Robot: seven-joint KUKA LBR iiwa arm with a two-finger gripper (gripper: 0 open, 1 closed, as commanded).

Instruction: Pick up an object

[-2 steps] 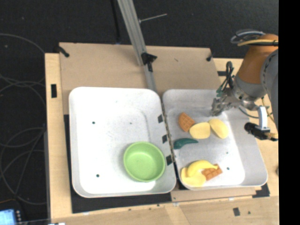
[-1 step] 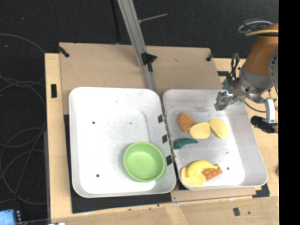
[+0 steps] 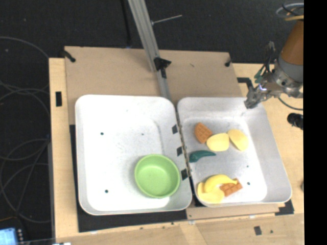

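I have the gripper (image 3: pixel 254 100) sitting over the far right corner of the right-hand shallow white bin (image 3: pixel 265 137), at the rim; whether its jaws are apart or closed I cannot tell from this angle, and I see nothing in them.

Candidates all lie in that bin. Two pale yellow rounded pieces (image 3: pixel 218 142) (image 3: pixel 238 139) sit toward the far half, touching each other, with an orange waffle-textured piece (image 3: pixel 203 132) just beside them toward the inner wall. A dark teal curved piece (image 3: pixel 201 155) lies against the inner edge. At the near edge a yellow banana-shaped lump (image 3: pixel 213 187) has a small orange ridged piece (image 3: pixel 231 188) resting on it.

I'd go for the rightmost pale yellow piece: it is nearest, with bare floor on its right side. I'd come straight down, so one finger doesn't shove its neighbour.

The left-hand white bin (image 3: pixel 112 121) holds a green plastic bowl (image 3: pixel 157 175) at its near right corner, well out of my path. The slanted metal pole (image 3: pixel 145 29) is behind the bins.
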